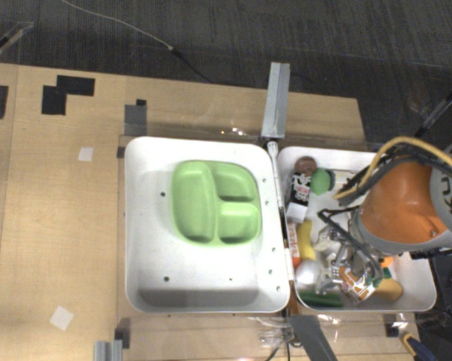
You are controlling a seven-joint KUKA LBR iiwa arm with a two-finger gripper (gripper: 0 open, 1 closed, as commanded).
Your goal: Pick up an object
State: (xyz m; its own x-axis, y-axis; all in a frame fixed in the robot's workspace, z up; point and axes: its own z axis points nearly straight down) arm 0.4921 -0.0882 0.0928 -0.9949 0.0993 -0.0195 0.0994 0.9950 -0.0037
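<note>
Clutter (pixel 310 239) crowds the right bin (pixel 427 295) beneath the end effector (pixel 342 272); its grip state is unclear.

The left bin (pixel 145 232) offers the most open floor: bare white surface runs along its left side and across its near edge, broken only by the green divided plate (pixel 214 202), which sits toward the far right of that bin and close to the wall shared with its neighbour. The right bin (pixel 427 293) is crowded. The arm (pixel 404 202) with its orange band hangs over the middle and right of it, and cables loop beside the wrist. Along its left wall stand a small cow-patterned figure (pixel 300 188), a green ball (pixel 321 180), a yellow banana (pixel 305 243) and a silvery round object (pixel 309 274), leaving only narrow gaps. A grey post (pixel 276 100) rises behind the gap between the bins.
</note>
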